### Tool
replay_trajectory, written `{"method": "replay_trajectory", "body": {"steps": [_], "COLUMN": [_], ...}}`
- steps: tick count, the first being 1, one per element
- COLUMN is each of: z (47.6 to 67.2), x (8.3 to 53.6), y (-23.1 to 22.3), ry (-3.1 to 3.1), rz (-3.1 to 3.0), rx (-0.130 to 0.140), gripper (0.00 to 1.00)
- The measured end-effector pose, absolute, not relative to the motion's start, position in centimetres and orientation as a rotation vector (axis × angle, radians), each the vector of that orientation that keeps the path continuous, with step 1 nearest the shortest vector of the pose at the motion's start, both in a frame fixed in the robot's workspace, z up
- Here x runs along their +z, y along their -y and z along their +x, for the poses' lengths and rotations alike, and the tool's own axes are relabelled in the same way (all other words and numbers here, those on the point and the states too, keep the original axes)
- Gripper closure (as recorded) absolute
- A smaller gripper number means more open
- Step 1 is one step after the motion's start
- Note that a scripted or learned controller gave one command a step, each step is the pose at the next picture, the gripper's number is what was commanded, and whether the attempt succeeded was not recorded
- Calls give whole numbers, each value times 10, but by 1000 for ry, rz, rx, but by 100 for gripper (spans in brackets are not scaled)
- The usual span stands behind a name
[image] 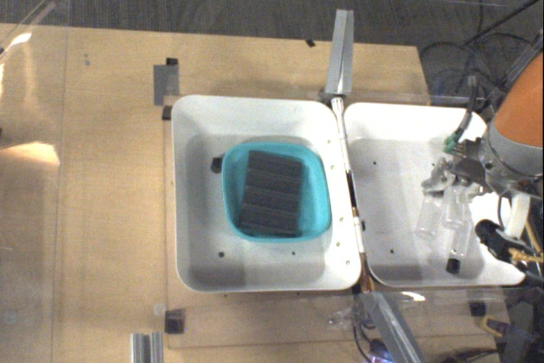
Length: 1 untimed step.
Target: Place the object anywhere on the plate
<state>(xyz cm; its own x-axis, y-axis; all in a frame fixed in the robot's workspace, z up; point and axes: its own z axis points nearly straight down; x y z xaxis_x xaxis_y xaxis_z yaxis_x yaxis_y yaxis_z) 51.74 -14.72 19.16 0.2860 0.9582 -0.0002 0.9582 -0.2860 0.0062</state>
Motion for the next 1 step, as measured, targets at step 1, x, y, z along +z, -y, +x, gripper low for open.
{"method": "replay_trajectory", "body": {"steps": [1], "z": [503], "x": [184], "y": [73], "ry": [-2059], "rz": [2371], "rx": [3], "gripper": [100]}}
